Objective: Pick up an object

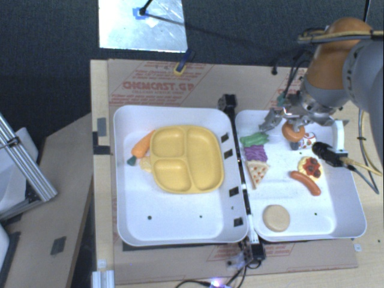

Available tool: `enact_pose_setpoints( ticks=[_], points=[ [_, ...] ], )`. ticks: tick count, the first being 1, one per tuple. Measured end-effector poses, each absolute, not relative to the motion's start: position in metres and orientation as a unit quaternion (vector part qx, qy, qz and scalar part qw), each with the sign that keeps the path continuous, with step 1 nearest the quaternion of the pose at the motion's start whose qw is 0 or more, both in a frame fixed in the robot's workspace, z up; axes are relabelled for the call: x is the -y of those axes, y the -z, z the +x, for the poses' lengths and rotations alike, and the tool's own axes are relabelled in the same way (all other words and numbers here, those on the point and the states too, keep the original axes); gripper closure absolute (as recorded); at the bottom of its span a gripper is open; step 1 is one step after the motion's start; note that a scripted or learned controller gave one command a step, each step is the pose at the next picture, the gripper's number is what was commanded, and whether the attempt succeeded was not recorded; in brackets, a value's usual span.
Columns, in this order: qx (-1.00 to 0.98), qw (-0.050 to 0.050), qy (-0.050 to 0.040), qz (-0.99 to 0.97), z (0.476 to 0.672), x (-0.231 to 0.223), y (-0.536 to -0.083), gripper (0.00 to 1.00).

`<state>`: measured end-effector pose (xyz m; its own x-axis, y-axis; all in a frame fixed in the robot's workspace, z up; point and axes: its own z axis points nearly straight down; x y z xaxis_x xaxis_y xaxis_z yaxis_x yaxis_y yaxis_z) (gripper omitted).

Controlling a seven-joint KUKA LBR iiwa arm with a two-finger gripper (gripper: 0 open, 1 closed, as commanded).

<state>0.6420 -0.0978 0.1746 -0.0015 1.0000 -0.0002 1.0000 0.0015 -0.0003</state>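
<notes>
Orange piece: a small round orange toy (293, 132) sits at the far end of the right bin (348, 212), directly under my claw.
My claw: my gripper (287, 120) hangs low over the far part of the right bin, touching or just above the orange piece; one grey finger (269, 121) juts out to the left. I cannot tell how far apart my fingers stand, nor whether anything is between them.
My arm: grey with the orange band (336, 53), coming in from the far right.
Right bin, other things: green piece (254, 139) and purple piece (256, 153) near the left wall, pizza slice (257, 173) just nearer, round pizza (310, 166) and sausage (305, 183) to the right, tan disc (276, 217) at the near end.
Left bin: the left bin (144, 221) bears a yellow divided plate (183, 158), with a carrot (142, 144) touching its left rim.
</notes>
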Motion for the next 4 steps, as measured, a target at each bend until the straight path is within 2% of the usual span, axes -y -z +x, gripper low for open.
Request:
enact_pose_setpoints(
  ticks=[1,2,3,4],
  points=[
    [0.708,0.001,-0.0006,-0.706,0.641,0.092,-0.114,0.0],
    [0.707,0.0,-0.0001,-0.707,0.643,0.093,-0.088,0.0],
    [0.707,-0.005,0.002,-0.707,0.645,0.094,-0.1,1.0],
    [0.707,-0.002,0.0018,-0.707,0.647,0.103,-0.15,1.0]
  ],
)
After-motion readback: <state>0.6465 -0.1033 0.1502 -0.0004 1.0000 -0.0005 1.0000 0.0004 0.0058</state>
